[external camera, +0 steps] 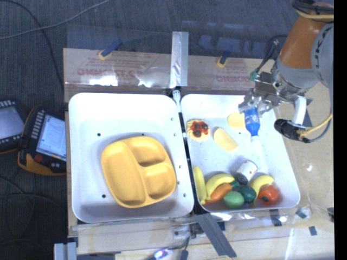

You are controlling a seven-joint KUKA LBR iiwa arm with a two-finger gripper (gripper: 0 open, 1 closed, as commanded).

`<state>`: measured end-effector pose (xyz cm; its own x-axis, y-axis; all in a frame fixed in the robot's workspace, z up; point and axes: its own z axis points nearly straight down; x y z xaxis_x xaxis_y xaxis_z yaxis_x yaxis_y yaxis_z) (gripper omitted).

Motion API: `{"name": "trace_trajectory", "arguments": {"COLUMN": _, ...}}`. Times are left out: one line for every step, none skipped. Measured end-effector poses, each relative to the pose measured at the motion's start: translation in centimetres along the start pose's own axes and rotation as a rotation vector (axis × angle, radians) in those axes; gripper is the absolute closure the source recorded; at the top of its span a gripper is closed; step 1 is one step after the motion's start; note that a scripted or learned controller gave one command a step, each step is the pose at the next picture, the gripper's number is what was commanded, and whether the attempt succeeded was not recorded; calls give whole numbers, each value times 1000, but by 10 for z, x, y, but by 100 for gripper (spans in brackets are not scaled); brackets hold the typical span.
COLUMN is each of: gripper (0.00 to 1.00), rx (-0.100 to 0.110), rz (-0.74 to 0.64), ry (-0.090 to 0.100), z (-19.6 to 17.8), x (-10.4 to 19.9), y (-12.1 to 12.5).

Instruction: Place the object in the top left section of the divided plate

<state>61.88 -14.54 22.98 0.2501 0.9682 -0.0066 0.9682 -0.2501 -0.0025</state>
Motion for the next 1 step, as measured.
{"name": "trace_trajectory", "arguments": {"gripper": 100, "rx": 2, "rz": -164, "ry": 7, "z": 47, "x": 101, "y": -58}}
